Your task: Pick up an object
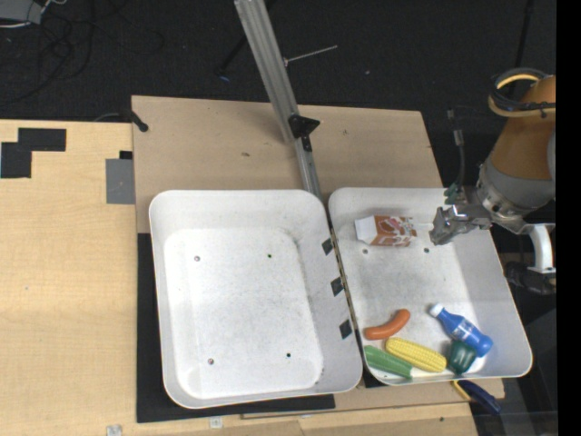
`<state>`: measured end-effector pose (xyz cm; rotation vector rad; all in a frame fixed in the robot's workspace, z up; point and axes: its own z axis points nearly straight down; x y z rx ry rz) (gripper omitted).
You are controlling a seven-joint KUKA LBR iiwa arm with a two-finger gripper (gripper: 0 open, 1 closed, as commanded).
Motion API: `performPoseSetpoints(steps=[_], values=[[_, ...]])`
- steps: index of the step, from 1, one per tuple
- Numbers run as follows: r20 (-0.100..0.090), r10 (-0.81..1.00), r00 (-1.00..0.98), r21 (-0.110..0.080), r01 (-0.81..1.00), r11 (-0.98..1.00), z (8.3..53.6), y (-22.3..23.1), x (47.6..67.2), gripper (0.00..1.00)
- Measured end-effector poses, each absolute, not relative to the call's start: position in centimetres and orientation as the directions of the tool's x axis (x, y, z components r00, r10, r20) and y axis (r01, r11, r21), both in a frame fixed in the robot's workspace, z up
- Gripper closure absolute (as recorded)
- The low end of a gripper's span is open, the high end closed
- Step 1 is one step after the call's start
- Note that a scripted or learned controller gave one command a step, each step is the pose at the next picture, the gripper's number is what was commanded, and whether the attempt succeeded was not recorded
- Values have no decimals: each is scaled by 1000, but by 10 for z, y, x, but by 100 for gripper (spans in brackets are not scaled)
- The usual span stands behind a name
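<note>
**Approach step: claw beside the packet, nothing lifted**

Nearest me, the corn cob [416, 354], orange sausage [387, 324] and blue bottle [461, 328] crowd the right bin's [508, 312] front corner. Farther back lies the red-and-white packet [388, 231]; I can't read its print. My claw [442, 224] hovers just beside it; whether it's open I cannot tell. I judge the next move calls for centring over the packet, then descending.

no legible text, labels or numbers
</note>
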<state>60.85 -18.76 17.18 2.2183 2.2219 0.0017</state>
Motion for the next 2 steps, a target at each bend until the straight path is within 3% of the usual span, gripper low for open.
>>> performPoseSetpoints(steps=[1, 2], values=[[-1, 1000, -1, 4, 1000, 1, 225, -189, 609, 100], [3, 1000, -4, -4, 1000, 4, 216, -139, 606, 100]])
